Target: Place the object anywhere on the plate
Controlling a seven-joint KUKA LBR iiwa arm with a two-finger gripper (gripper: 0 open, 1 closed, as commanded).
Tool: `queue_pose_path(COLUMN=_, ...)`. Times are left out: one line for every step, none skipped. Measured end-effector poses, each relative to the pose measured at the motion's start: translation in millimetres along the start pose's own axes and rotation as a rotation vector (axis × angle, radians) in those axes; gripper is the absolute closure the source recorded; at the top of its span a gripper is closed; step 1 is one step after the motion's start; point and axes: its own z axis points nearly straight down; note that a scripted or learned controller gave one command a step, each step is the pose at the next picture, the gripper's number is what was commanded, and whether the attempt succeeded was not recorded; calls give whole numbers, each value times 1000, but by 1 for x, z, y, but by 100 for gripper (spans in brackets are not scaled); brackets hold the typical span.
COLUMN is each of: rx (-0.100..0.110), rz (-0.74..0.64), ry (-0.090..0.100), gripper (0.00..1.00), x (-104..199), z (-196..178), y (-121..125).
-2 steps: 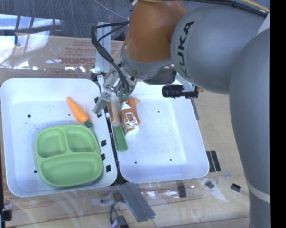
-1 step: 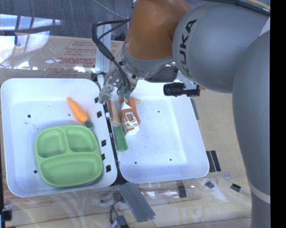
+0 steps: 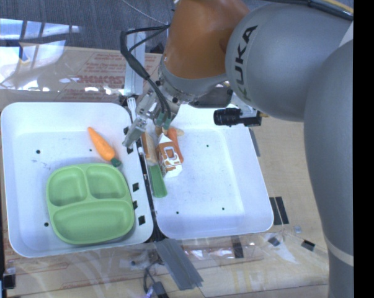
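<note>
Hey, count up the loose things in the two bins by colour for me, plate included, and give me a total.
Orange: 2, the carrot in the left bin and the orange-and-white carton in the right bin
Green: 2, the divided plate in the left bin and the green stick beside the carton
Total: 4

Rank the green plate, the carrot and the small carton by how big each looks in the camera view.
Largest to smallest:
1. Green divided plate, by far.
2. Carrot and small orange-and-white carton: too alike to rank, and the hand partly hides the carton.
</note>
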Motion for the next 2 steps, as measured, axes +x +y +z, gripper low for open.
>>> queue_pose_path(rx=-1, rz=-5, ry=-3, gripper=100, x=-1, z=-11, y=1)
queue_pose_path(rx=-1, rz=-5, ry=-3, gripper=0, x=-1, z=-11, y=1)
